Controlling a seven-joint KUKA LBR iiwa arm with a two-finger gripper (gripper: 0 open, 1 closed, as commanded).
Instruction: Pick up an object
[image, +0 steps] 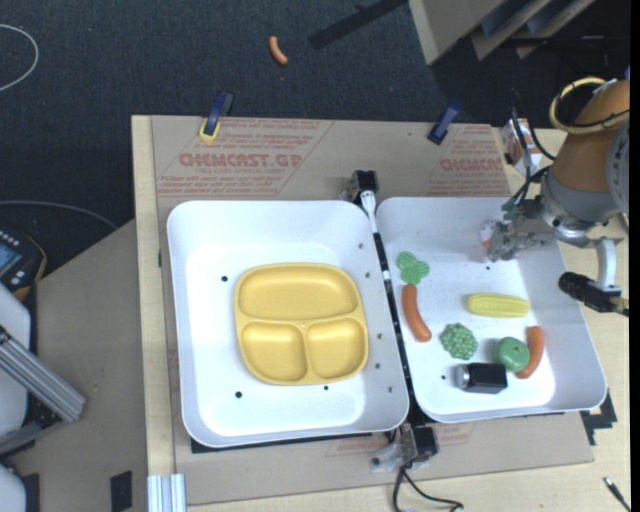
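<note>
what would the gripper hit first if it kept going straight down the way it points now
Most likely the bare white floor of the right bin. The gripper hangs over its upper part, apart from the corn lying nearer the camera, though depth is hard to judge.

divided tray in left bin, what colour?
Yellow. The divided tray shows plainly in the camera view, in the left bin.

A grey arm (585, 195) with an orange band, thin cables, and a small metal hand (505, 240).

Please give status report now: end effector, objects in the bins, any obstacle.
End effector low over right white bin, rear area, nothing seen held. Nearest: yellow toy corn cob, untouched. Yellow divided plate in left white bin. No obstacle seen.
</note>
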